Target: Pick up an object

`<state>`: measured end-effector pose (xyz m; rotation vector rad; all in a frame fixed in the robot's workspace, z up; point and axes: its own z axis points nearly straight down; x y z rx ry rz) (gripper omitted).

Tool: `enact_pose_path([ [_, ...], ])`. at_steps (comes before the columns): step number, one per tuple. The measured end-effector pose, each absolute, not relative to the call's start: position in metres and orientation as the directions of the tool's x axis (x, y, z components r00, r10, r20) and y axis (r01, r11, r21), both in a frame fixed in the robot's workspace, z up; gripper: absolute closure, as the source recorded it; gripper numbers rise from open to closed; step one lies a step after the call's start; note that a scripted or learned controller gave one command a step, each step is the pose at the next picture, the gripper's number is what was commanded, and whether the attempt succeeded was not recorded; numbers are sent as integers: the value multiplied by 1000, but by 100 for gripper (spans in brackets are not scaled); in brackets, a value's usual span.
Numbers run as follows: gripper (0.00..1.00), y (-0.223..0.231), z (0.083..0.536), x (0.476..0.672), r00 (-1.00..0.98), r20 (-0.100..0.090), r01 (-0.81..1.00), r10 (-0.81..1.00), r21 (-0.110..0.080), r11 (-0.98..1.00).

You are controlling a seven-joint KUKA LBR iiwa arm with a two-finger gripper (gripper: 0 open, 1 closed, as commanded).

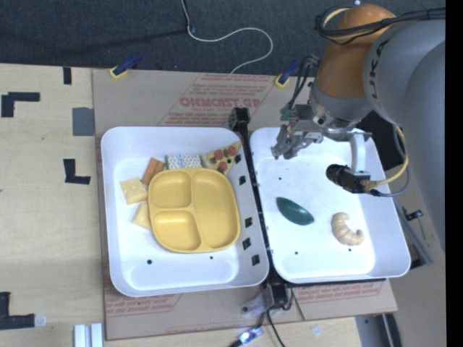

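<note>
My tool [284, 147] hangs over the right bin [383, 266], fingers' state unclear; croissant [347, 229] looks light, soft, so I'd pinch its middle.

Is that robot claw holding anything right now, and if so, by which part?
Nothing is held. The gripper hangs over the right bin, apart from the green leaf-shaped piece and the croissant.

Food pieces [184, 162] at 12 o'clock of yellow divided plate [194, 210] partly tucked under its rim, too small to identify. Arm [405, 71] cut off at frame's 3 o'clock edge. Gripper [283, 149] fingertips too small and dark to read. Black fixture [269, 303] at 6 o'clock between the bins blurred.
</note>
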<state>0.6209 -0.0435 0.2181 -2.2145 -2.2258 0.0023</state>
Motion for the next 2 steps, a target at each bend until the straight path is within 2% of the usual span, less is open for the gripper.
enact_pose_path([
  [1,100,3,214,627,-5,0,1000,1000,-2,5],
  [2,100,3,216,635,-2,1,1000,1000,-1,2],
])
